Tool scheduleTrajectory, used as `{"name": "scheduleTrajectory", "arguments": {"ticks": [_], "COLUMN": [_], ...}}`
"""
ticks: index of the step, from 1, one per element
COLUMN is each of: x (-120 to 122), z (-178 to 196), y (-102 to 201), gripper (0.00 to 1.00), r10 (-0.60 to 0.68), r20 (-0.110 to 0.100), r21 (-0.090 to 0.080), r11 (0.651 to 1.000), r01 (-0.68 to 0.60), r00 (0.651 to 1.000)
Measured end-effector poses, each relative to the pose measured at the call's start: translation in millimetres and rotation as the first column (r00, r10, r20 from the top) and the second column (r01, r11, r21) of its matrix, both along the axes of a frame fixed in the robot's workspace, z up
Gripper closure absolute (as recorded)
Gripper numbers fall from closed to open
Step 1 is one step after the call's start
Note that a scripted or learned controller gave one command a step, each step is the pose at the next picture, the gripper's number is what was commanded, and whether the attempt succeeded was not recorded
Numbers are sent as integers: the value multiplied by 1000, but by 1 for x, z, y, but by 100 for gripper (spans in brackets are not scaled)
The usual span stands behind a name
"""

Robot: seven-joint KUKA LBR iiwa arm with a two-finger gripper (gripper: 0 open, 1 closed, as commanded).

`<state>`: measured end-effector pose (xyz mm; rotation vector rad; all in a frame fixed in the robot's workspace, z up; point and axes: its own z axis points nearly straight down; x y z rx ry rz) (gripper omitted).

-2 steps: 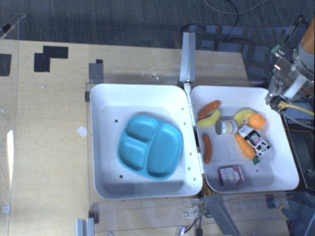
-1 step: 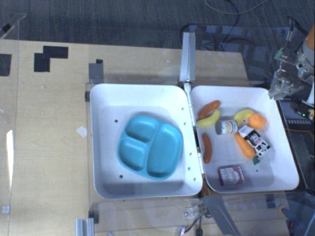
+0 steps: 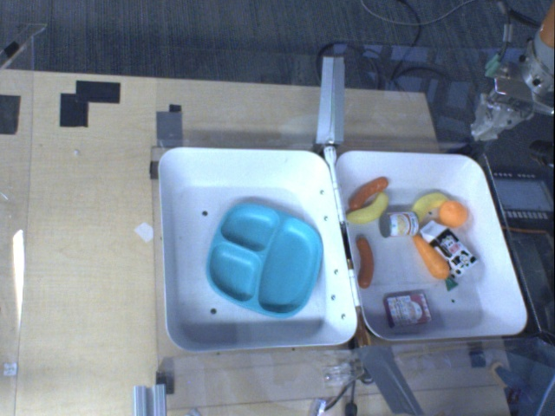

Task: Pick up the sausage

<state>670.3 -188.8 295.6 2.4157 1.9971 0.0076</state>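
Sausage-picking has not begun: the grey arm's two-finger gripper [image 3: 496, 121] hangs beyond the far right corner of the right-hand shallow white plastic bin [image 3: 494, 199], and I cannot tell how it is set. Below and left of it lies the small reddish-brown sausage [image 3: 365, 261], by the bin's left wall. A second, orange-red sausage [image 3: 368, 190] touching the yellow banana [image 3: 368, 211] could draw the grasp; the wall may block a finger.

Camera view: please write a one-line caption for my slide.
Gripper hovers beyond the right bin, which holds two sausages among other items; blue tray sits in the left bin.
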Motion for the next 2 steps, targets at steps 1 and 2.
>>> {"name": "scheduleTrajectory", "arguments": {"ticks": [1, 2], "x": [-2, 0], "z": [-35, -5], "y": [-9, -16], "gripper": [100, 100], "r10": [374, 476], "r20": [-2, -1], "r21": [-2, -5], "r11": [928, 879], "r01": [-374, -476], "r00": [928, 879]}}
